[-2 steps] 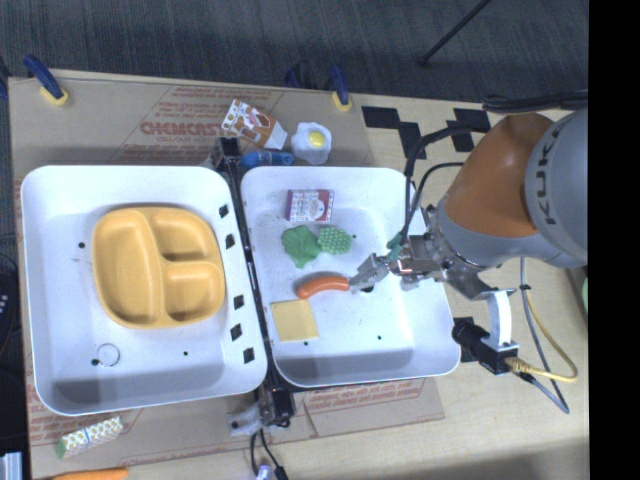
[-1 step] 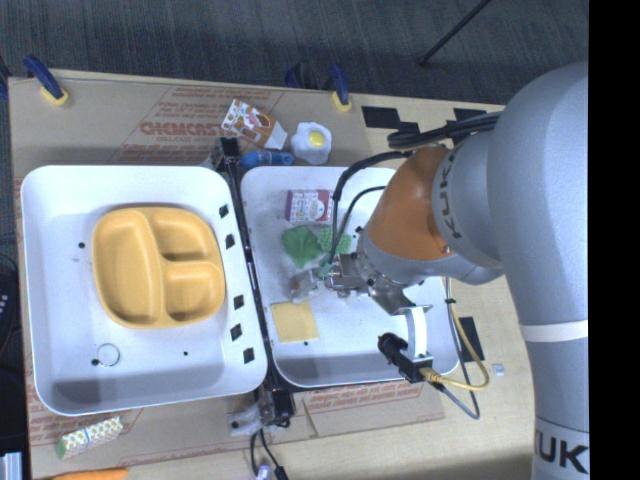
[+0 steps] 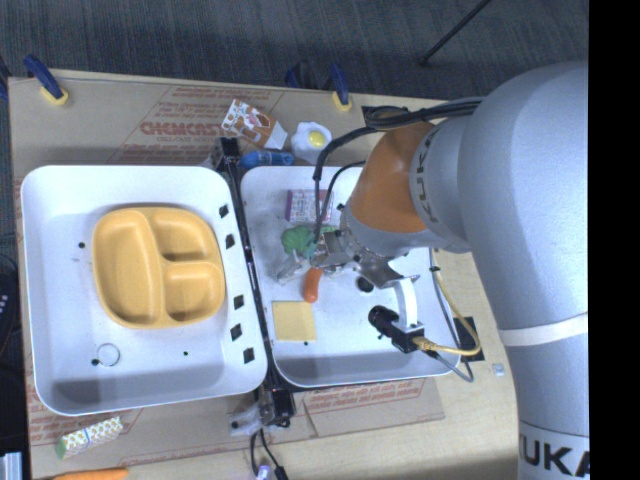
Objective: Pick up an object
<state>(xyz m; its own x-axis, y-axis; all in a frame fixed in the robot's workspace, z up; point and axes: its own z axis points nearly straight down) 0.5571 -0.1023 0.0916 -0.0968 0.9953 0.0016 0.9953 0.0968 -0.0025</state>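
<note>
My gripper (image 3: 318, 253) reaches down into the right bin (image 3: 350, 363), under the arm's orange band (image 3: 385, 193). Its tip sits among a green leafy item (image 3: 296, 237) and a small orange sausage-shaped piece (image 3: 311, 285), close to both. A flat yellow square slice (image 3: 294, 320) lies on the bin floor below them. A purple striped packet (image 3: 302, 204) lies near the bin's far wall. The wrist hides whatever is directly under the tip.
The left bin (image 3: 50, 298) holds a yellow divided plate (image 3: 158, 264). Behind the bins lie a small printed carton (image 3: 245, 121), a blue item (image 3: 268, 157) and a white-and-yellow piece (image 3: 313, 136). Cables and a black fitting (image 3: 392, 328) hang off the wrist over the right bin.
</note>
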